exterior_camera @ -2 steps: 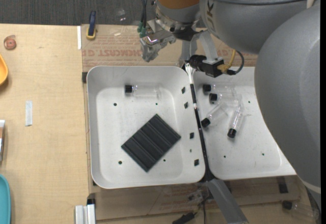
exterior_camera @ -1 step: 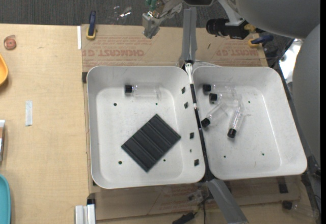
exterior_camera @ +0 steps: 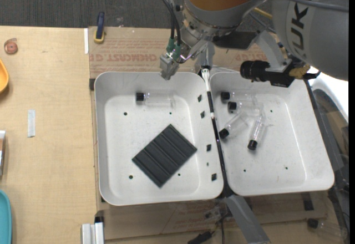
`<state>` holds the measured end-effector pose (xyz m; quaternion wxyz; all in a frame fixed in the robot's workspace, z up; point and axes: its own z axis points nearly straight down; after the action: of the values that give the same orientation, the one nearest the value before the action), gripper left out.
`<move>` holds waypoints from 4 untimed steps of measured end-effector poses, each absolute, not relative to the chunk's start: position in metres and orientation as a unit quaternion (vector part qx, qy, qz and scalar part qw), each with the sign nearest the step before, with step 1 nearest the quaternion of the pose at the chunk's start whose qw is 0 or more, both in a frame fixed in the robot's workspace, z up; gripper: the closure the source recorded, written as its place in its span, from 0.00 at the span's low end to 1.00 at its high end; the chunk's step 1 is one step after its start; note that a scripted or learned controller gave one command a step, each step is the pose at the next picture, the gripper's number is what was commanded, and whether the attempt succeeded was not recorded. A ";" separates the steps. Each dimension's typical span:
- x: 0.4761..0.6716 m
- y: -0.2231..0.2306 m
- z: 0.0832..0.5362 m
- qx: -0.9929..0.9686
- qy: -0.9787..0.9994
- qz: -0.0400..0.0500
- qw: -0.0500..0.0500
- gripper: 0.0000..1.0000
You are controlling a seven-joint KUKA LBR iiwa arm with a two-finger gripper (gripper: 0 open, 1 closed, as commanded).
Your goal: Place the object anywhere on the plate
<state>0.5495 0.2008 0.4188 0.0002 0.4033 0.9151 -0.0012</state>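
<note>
Gripper (exterior_camera: 168, 65) hangs over the left white bin's (exterior_camera: 105, 143) far rim; whether it grips anything, I cannot tell. A clear plastic black-capped vial (exterior_camera: 151, 98) lies just below it, the dark ribbed square plate (exterior_camera: 165, 155) further down. Best approach: descend squarely over the vial's middle.

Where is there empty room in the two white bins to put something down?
Left bin: bare floor left of the dark plate and along the near rim; one clear vial lies near the far wall. Right bin: the near half is bare; the vials crowd its far left.
</note>
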 end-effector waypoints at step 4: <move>0.600 0.229 0.455 0.121 0.993 0.001 0.003 1.00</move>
<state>0.6003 0.2285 0.4551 0.0032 0.1213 0.9926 0.0007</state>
